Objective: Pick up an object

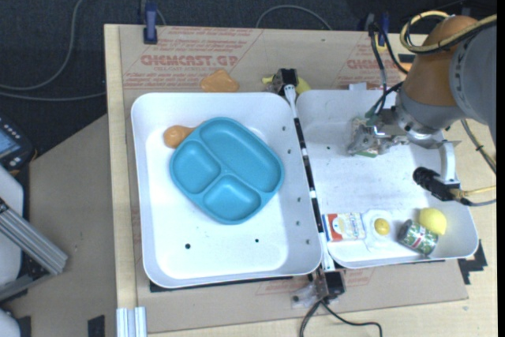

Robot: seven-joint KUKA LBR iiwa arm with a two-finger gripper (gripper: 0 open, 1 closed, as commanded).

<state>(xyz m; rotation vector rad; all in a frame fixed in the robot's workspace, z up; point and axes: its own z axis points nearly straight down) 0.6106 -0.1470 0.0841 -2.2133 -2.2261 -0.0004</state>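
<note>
Two white bins are seen from above, with the pincer [364,140] lowered into the right bin [347,110].

Far to the pincer's left, a blue divided tray [227,168] is laid in the left bin [229,256], with an orange object [175,136] tucked against the tray's upper left edge. Another orange piece [218,80] is seen on the bench beyond that bin. The pincer is held near the upper middle of the right bin; whether it is open or closed cannot be told, and nothing can be made out between its fingers. Below it, along the bin's near edge, a red-and-white packet [344,226], a small yellow piece [382,226], a green can [417,237] and a yellow lemon-like object [432,219] are grouped, well apart from the pincer.
</note>
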